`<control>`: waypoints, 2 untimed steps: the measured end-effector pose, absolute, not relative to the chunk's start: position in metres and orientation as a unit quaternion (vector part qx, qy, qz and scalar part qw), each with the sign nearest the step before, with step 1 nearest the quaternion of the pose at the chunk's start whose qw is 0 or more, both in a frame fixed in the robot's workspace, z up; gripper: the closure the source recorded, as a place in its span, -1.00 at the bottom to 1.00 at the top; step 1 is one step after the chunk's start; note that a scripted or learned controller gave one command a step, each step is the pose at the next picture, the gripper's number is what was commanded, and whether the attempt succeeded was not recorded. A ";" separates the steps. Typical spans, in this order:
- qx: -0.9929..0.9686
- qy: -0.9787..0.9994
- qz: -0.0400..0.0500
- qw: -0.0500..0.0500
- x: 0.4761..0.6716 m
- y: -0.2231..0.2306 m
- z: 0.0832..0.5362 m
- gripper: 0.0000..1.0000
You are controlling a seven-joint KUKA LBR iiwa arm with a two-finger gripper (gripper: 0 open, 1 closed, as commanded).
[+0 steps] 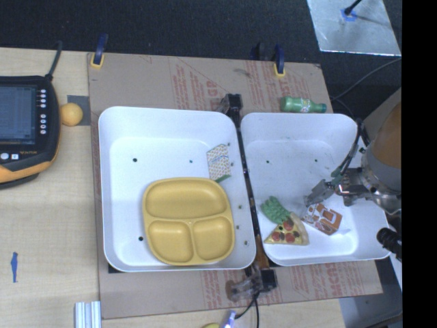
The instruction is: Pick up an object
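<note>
In the right bin (293, 142) lie a green toy (274, 209), a pizza-slice toy (288, 232) and a small orange and white packet (323, 218), all near the front. My gripper (319, 193) reaches in from the right edge and hovers just above and left of the packet, right of the green toy. Nothing shows between its fingers. The left bin (136, 142) holds a yellow divided tray (189, 220) and a small patterned card (218, 161) by its right wall.
A green bottle (302, 104) lies on the cardboard behind the right bin. A yellow ball (71, 113) and a teach pendant (24, 132) sit at the left. Clamps hold the cardboard at the back.
</note>
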State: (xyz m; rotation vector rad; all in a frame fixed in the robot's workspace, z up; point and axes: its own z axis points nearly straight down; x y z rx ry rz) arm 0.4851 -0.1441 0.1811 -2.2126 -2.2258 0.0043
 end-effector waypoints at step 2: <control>-0.705 -0.709 0.002 0.001 0.489 -0.042 0.192 -1.00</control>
